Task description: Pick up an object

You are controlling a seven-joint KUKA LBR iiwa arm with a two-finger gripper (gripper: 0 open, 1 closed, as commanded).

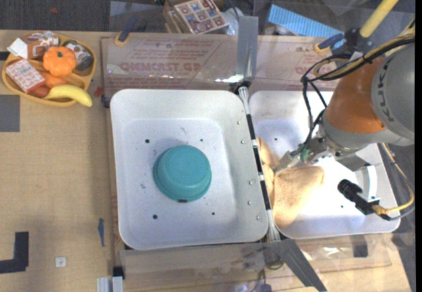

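**Q:** Camera view: what is the layout of the counter [53, 185]?

**A:** Two shallow white bins stand side by side, with their inner walls touching. The left bin [125, 113] fills the centre-left of the frame. The right bin [277, 109] fills the centre-right. A cardboard sheet [171, 60] lies along the far edge of both.

**Q:** Where are the objects that can be picked?

**A:** A teal bowl [182, 173] rests upside down near the middle of the left bin, clear of every wall. A tan cloth [293, 195] lies crumpled in the lower left corner of the right bin. One fold runs up along the bin's left wall.

**Q:** Where is the arm?

**A:** The arm [389, 96] enters from the right edge of the frame, and its orange band [353, 109] is over the right bin. The gripper [304, 152] is low inside that bin, at the upper edge of the tan cloth.

**Q:** What is the gripper state?

**A:** It cannot be told whether the gripper is open or closed, because the wrist hides the tip. Contact with the cloth cannot be confirmed either.

**Q:** What else is on the counter?

**A:** A yellow dish [13, 80] sits in the upper left of the frame, well apart from the bins. It holds a toy pumpkin [59, 60], a toy banana [69, 93] and small boxes.
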